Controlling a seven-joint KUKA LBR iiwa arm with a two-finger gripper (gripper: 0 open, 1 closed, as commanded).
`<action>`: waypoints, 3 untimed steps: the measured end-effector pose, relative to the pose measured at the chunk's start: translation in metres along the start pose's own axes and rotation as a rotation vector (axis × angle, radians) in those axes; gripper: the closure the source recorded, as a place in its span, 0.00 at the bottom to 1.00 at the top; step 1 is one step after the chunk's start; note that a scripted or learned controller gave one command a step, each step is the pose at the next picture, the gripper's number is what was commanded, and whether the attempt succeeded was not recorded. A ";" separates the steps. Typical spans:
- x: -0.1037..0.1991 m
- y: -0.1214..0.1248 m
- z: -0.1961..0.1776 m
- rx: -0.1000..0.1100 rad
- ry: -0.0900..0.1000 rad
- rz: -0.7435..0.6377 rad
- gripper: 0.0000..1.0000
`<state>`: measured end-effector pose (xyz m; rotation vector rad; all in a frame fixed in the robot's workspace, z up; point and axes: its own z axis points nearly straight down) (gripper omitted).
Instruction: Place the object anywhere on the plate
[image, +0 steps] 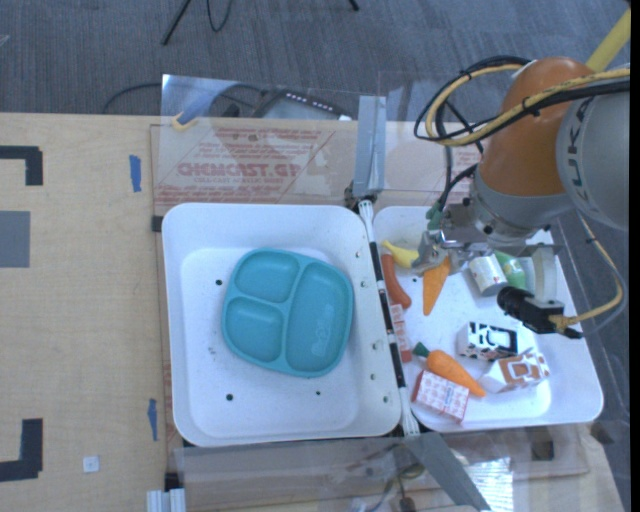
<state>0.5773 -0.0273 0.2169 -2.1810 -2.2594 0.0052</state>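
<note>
- The pincer (437, 258) hung over the upper left part of the right bin (575, 385), below the grey wrist and its orange band.
- An orange carrot-shaped piece (434, 287) hung point-down directly under the pincer, its thick end up at the tips. It appeared clamped between them, though the wrist hid much of the contact, so I judged the grip as likely rather than certain.
- The carrot's long axis ran nearly vertical in the view, tilted slightly, with the narrow tip toward the bin floor.
- The teal plate (288, 313), with three compartments, sat in the middle of the left bin (190, 240), well apart from the pincer and to its left in the view, slightly lower.
- The ridge where the two bins met lay between the carrot and the plate; the coming move would have to carry the piece leftward over it.
- Left in the right bin were a second carrot (455, 368), a red pepper-like piece (396, 286) against the divider, a yellow piece (402, 254), a small can (487, 274), and several little cartons (441, 395).
- The plate carried nothing yet, so the placing step was not done.
</note>
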 end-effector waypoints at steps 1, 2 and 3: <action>0.072 -0.004 -0.009 -0.003 0.001 0.189 1.00; 0.132 0.006 -0.056 -0.001 0.000 0.268 1.00; 0.132 0.006 -0.056 -0.001 0.000 0.268 0.00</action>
